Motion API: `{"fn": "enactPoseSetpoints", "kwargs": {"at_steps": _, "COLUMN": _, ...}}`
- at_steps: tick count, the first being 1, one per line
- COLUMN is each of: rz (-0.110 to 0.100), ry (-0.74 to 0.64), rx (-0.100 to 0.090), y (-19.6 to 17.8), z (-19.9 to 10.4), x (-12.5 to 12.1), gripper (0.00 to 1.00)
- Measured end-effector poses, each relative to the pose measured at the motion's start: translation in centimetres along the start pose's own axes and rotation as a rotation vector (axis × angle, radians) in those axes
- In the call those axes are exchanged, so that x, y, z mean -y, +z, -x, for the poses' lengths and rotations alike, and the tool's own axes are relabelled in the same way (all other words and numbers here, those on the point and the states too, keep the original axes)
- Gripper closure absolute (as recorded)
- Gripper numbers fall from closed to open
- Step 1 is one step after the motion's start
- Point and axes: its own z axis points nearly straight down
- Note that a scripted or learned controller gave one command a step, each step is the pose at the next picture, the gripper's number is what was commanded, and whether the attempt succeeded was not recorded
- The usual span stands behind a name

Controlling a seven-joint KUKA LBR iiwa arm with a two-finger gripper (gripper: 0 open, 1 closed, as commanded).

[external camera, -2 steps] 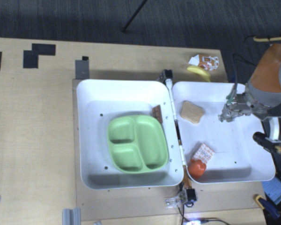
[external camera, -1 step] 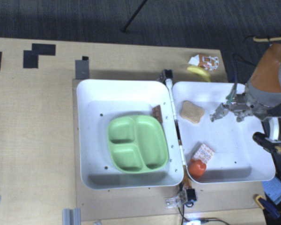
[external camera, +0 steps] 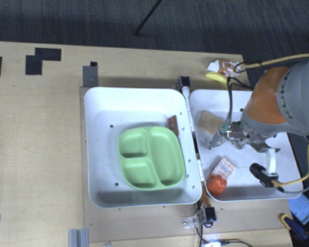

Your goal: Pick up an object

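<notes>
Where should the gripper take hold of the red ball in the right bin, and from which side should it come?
Grip the red ball across its middle, coming straight down from above. It is round, so any pair of opposite sides would likely serve. It lies close to the bin's near wall, with a small packet touching its far side, so the fingers would probably fit best at its left and right.

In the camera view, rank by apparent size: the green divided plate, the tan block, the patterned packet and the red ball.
1. Green divided plate, by far largest.
2. Tan block.
3. Patterned packet and red ball look about alike; I won't rank them.
</notes>
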Motion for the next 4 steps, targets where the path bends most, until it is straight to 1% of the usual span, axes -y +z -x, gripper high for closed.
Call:
{"fn": "enactPoseSetpoints", "kwargs": {"at_steps": 1, "rz": 0.004, "ry": 0.002, "rx": 0.001, "y": -0.1, "z": -1.2, "x": 4.8, "gripper": 0.0}}
{"fn": "enactPoseSetpoints", "kwargs": {"at_steps": 2, "rz": 0.009, "ry": 0.0, "rx": 0.0, "y": -1.2, "z": -1.2, "x": 4.5, "gripper": 1.0}}
{"fn": "enactPoseSetpoints", "kwargs": {"at_steps": 3, "rz": -0.002, "ry": 0.002, "rx": 0.001, "y": -3.1, "z": 5.0, "x": 2.9, "gripper": 1.0}}
{"fn": "enactPoseSetpoints", "kwargs": {"at_steps": 4, "rz": -0.003, "ry": 0.002, "rx": 0.0, "y": -3.0, "z": 4.9, "x": 2.9, "gripper": 0.0}}
